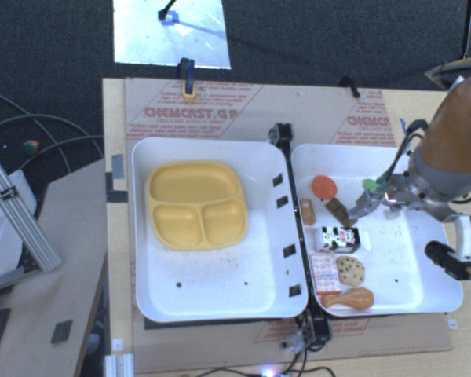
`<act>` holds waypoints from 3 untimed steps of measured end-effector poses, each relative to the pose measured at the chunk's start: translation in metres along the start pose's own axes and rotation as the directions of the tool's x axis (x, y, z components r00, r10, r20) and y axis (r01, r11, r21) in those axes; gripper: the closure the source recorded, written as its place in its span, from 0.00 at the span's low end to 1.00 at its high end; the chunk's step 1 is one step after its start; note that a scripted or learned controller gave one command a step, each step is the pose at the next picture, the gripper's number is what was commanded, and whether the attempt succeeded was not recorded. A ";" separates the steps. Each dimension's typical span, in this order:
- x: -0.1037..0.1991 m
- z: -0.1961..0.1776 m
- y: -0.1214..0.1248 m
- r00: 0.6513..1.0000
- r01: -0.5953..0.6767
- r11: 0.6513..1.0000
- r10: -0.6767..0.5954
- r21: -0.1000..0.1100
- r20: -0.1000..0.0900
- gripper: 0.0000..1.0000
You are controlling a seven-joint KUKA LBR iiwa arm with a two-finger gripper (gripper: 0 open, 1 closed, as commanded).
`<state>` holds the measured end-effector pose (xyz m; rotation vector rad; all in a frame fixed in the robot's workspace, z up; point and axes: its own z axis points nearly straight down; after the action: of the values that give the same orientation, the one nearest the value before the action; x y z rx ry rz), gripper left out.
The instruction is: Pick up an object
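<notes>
The right white bin [424,289] holds several small items. An orange round piece [323,185] lies at its upper left, with a brown block [335,208] just below it. A black, white and green packet [339,239] sits in the middle left. My gripper [353,214] reaches in from the right, slanting down-left, and its tip sits between the brown block and the packet, close to both. I see nothing lifted off the bin floor. A small green piece [370,184] shows beside the wrist.
A cookie [350,271], a red-and-white packet [324,273] and an orange drumstick-shaped toy [352,298] lie at the right bin's lower left. A small tan bar [307,210] lies by the divider. The left bin [220,289] holds a yellow compartment tray [196,204].
</notes>
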<state>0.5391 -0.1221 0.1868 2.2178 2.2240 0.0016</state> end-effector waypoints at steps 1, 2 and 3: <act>0.033 0.079 -0.005 1.000 0.001 1.000 -0.001 -0.009 0.003 0.00; 0.088 -0.002 -0.053 1.000 0.006 1.000 -0.006 -0.004 -0.002 0.00; 0.138 0.003 -0.026 1.000 0.007 1.000 -0.007 -0.002 -0.002 0.00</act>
<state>0.5124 0.0157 0.1843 2.2096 2.2322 0.0059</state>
